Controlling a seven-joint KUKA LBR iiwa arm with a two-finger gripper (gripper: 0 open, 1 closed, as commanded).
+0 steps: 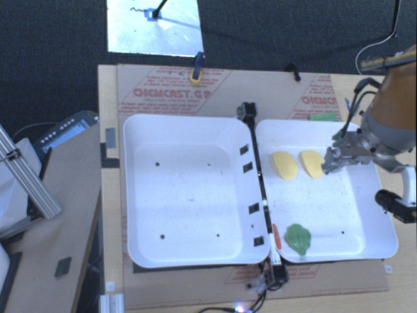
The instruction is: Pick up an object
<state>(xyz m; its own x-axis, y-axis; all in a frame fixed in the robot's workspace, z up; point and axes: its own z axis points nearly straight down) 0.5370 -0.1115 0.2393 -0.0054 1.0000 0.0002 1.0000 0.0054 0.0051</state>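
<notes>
Two pale yellow flat pieces lie in the right bin (pixel 371 246): one (pixel 284 165) near the divider and another (pixel 312 163) just to its right. A green leaf-shaped piece (pixel 298 238) rests near the bin's front left corner, with a small orange piece (pixel 276 236) beside it on the rim. My gripper (pixel 330 162) comes in from the right and sits low, right at the right edge of the second yellow piece. Its fingertips are too dark and small for me to tell how they stand.
The left bin (pixel 130 175) stands beside the right one, joined by a black clipped divider (pixel 255 175). A shiny metal plate (pixel 154 17) lies at the back left. Cables hang behind the arm at the far right.
</notes>
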